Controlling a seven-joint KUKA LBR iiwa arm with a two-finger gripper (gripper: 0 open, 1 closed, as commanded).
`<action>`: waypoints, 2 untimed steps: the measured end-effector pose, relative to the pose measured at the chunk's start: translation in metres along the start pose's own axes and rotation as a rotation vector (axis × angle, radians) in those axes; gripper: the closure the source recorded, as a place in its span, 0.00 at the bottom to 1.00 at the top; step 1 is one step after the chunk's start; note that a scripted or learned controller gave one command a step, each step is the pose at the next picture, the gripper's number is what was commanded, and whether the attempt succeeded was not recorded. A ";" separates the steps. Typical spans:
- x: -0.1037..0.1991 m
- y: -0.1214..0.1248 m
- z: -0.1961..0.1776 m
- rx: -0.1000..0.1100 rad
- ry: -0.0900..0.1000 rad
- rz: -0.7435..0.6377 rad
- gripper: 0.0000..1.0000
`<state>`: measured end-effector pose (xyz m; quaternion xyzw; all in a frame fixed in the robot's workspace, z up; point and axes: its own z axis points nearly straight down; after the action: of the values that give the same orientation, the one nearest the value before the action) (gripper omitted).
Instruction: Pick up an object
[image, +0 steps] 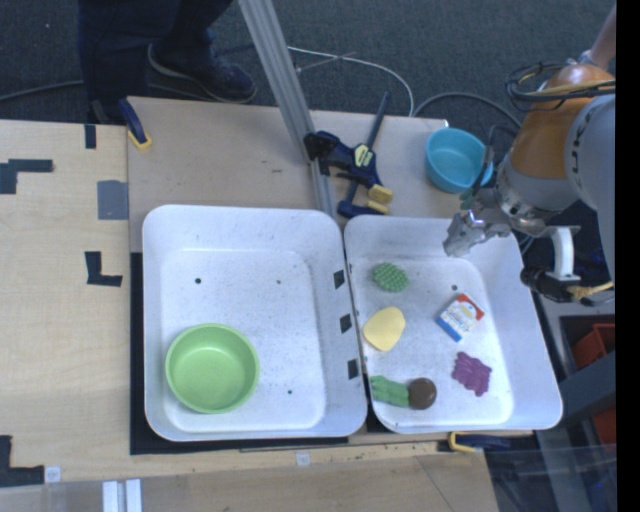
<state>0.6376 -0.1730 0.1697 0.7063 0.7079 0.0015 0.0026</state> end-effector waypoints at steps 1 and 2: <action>0.000 0.001 -0.053 0.002 0.001 0.000 1.00; 0.001 0.001 -0.031 0.008 0.000 0.000 1.00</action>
<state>0.6383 -0.1719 0.2009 0.7065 0.7078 -0.0015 -0.0005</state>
